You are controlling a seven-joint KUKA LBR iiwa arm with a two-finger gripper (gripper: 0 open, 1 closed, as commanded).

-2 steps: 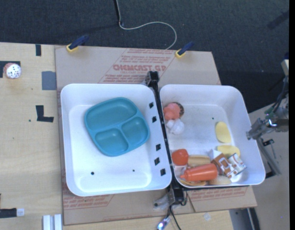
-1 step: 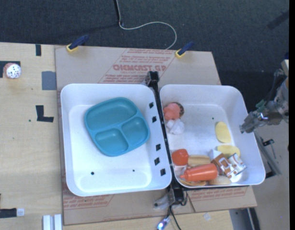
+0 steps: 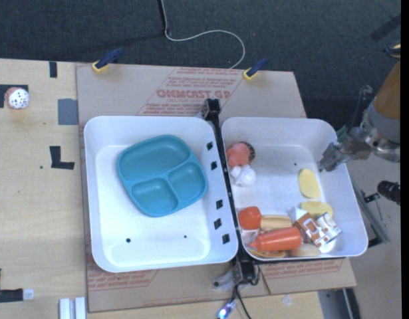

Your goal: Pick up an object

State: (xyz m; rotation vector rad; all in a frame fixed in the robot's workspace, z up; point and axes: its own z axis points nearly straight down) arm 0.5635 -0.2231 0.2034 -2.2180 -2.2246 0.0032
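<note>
The right bin [image 3: 277,128] holds several toy foods: a pink-red piece [image 3: 238,154] with a white lump [image 3: 243,175] below it at the left, a yellow oval [image 3: 310,183] and another yellow piece [image 3: 316,209] at the right, and a red tomato-like piece [image 3: 249,217], an orange carrot-like piece [image 3: 280,240] and a brown-and-white patterned block [image 3: 318,230] along the near side. My gripper [image 3: 328,159] hangs over the bin's right rim, just up and right of the yellow oval, with nothing seen between its fingers.
The left bin [image 3: 101,178] holds a blue divided plate [image 3: 162,175]. A black divider [image 3: 219,178] runs between the bins. Cardboard lies under both, held by clamps [image 3: 255,67] at the back. A cable loops over the dark floor behind.
</note>
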